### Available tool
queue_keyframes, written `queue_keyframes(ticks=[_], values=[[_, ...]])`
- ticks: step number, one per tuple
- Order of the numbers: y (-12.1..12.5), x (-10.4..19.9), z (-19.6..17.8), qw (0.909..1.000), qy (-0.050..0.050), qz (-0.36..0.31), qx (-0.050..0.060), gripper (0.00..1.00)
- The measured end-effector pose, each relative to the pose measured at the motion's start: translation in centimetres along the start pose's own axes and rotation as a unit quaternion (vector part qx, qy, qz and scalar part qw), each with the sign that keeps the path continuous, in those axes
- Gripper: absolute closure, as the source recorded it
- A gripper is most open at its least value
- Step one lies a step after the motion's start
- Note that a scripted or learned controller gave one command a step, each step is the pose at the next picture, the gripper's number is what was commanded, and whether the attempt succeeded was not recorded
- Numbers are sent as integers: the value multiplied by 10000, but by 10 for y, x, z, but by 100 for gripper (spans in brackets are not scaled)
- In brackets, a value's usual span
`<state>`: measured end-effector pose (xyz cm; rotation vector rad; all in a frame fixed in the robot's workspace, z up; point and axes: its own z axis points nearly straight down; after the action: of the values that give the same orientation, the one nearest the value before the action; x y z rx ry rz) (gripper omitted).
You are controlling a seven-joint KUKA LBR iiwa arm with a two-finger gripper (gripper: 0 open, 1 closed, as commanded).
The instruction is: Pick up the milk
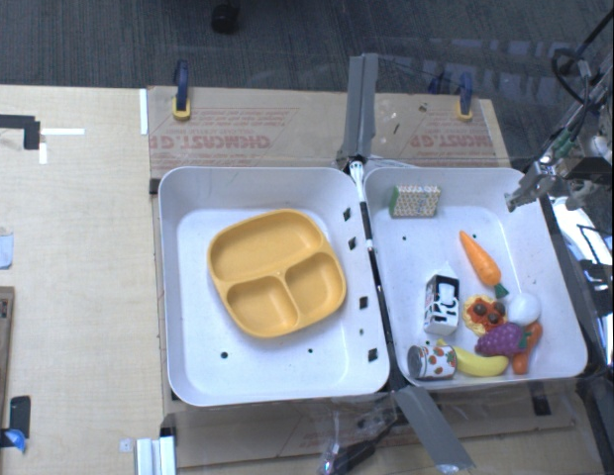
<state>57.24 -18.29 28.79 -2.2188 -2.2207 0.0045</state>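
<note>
The milk is a small carton with a black-and-white cow pattern, lying in the right bin, toward its near half and left of centre. Its long axis runs roughly far-to-near, tilted only slightly. Close company surrounds it: a small can just beside its near end, a banana near-right of that, and a cluster of pizza slice, grapes and a white egg just to its right. A carrot lies farther back and to the right.

The hand sits at the far right corner of the same bin, above its rim (the metal parts there are small and tangled with cables), and I cannot tell whether it is open or closed. Nothing is visibly held.

So the carton lies to the near-left of the hand, well apart from it. The coming move will probably be a diagonal travel over the carrot, then a descent with the grip set across the carton's short width, since the left side offers bare bin floor while the right is crowded.

The left bin holds a yellow divided plate.
</note>
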Motion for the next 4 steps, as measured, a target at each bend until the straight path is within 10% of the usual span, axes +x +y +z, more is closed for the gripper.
queue_keyframes(ticks=[1,2,3,4], values=[[8,-35,134,9996,-3,293,-23,0],[23,38,162,9998,2,203,-1,0],[-25,78,198,10000,3,92,1,0],[-25,76,189,9999,-1,118,2,100]])
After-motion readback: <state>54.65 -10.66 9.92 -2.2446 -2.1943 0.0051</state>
